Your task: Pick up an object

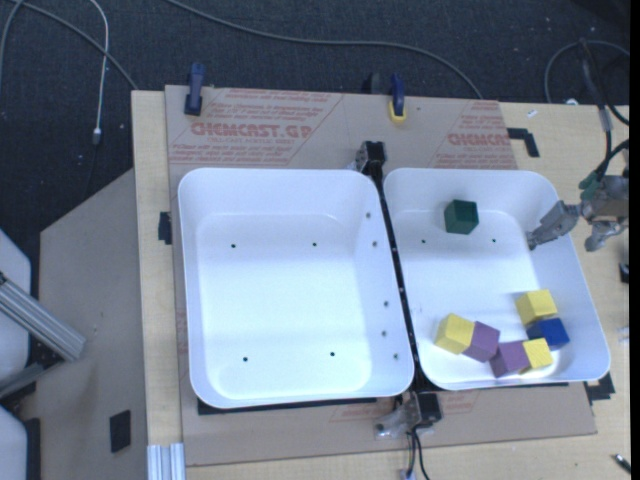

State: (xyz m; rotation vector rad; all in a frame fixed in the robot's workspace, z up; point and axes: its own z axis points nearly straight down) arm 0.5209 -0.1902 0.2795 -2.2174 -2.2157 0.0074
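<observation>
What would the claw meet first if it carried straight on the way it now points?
Probably the green block: the claw at the right bin's edge points left towards it. Height is unclear, so it might pass above.

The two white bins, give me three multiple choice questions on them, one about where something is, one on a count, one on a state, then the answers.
1. Where does the green block lie?
A. far part of the right bin
B. left bin
C. on the bench outside the bins

2. How many yellow blocks are in the right bin?
A. one
B. three
C. five

3. How does the green block stand to the other blocks?
A. stacked on them
B. touching a purple one
C. apart, on its own

Answers:
1 A, it sits near that bin's far wall.
2 B, yellow blocks at and.
3 C, bare bin floor separates it from the cluster at the near side.
</observation>
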